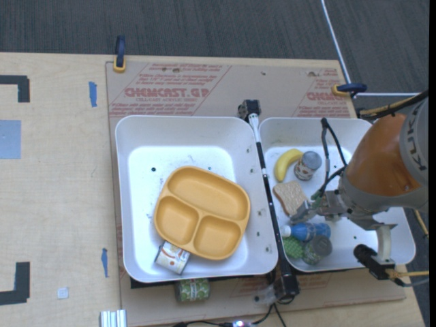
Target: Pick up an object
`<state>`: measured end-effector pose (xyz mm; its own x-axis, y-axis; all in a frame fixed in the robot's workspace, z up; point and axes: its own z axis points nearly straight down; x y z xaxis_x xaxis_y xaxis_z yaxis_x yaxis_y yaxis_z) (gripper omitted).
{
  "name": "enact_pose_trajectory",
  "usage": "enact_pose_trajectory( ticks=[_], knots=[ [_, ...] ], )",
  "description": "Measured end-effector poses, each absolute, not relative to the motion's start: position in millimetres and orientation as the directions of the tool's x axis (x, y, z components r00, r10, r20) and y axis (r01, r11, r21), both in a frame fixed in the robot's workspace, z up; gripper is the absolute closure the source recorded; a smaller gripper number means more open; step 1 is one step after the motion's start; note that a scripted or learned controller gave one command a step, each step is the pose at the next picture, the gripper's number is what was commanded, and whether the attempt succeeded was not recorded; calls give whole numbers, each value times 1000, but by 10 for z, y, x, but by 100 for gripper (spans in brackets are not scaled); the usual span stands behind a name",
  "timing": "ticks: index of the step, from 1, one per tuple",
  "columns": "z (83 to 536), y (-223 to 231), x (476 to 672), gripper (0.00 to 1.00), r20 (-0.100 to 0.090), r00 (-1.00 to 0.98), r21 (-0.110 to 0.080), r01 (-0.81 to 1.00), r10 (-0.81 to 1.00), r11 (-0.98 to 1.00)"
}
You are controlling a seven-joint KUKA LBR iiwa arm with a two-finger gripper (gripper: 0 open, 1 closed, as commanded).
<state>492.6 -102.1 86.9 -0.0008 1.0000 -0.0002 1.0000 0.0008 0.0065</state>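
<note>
In the right bin (402,251) lie a banana (287,163), a small grey can (309,164), a slice of bread (290,196), a blue bottle (308,231), a green item (293,247) and a grey round can (317,248). My gripper (306,211) reaches in from the right and hangs low between the bread and the blue bottle, close to both. The arm's orange band (381,162) covers the right part of that bin. I see nothing lifted off the bin floor.
The left bin (136,155) holds a yellow divided plate (201,212) and a small white carton (172,257) at its front edge. A green can (193,290) lies on the bench in front of the bins. A black cable (262,169) runs along the divide.
</note>
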Motion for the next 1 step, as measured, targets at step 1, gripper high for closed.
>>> enact_pose_trajectory(
  ticks=[1],
  knots=[
    [871,-949,4848,0,-2,2,10,1000,1000,-2]
  ],
)
